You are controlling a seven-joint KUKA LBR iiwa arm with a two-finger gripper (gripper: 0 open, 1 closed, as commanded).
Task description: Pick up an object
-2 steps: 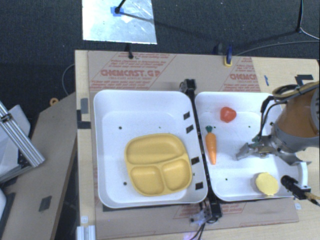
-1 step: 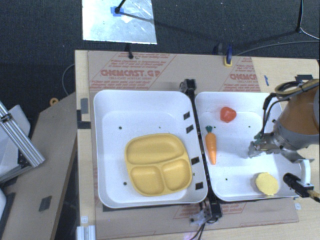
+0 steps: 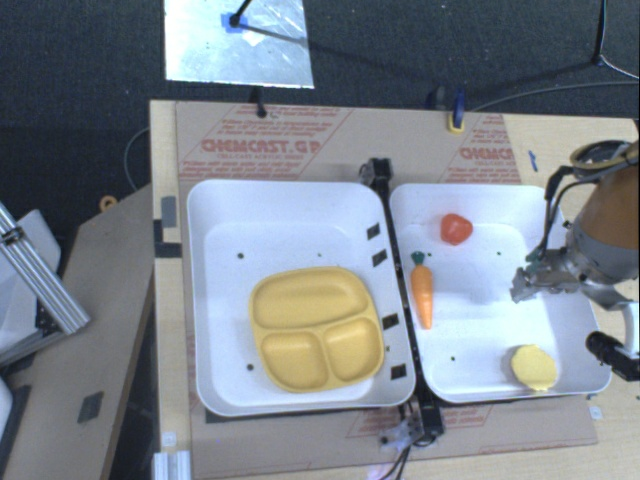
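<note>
The right bin (image 3: 500,200) holds three toy foods. An orange carrot (image 3: 422,294) with a green top lies along its left wall. A small red tomato-like piece (image 3: 456,228) sits near the back. A yellow lemon-like piece (image 3: 535,366) rests at the front right. My gripper (image 3: 528,282) hangs over the bin's right side, between the red piece and the yellow one and touching neither. Nothing shows in its grasp.
The left bin (image 3: 230,208) carries a yellow divided plate (image 3: 316,326). A black clip strip (image 3: 396,268) runs along the wall between the bins. The grey arm with its orange band (image 3: 608,218) comes in over the right bin's right rim.
</note>
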